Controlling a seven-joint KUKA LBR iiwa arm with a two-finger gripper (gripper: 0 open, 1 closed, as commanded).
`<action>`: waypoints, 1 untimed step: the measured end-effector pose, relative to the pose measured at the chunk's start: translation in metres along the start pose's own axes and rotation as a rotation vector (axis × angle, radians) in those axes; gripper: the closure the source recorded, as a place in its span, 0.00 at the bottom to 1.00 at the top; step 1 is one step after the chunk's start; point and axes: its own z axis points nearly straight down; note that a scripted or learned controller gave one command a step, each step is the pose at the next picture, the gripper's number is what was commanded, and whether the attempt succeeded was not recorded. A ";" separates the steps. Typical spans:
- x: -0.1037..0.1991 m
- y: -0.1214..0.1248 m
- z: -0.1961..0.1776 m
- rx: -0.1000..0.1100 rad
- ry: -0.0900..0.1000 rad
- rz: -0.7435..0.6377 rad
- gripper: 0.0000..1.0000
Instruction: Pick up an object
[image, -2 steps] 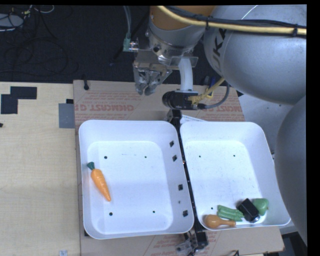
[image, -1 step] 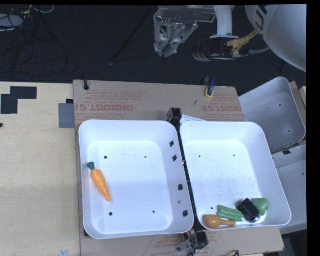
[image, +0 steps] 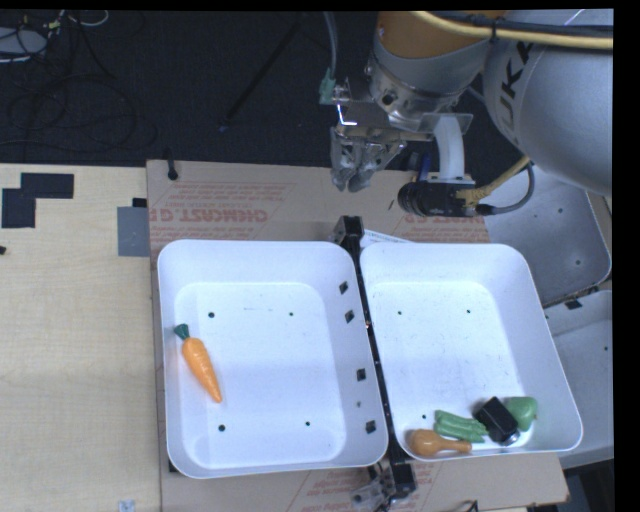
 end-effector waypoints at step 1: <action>-0.038 -0.017 0.031 -0.009 0.003 -0.004 1.00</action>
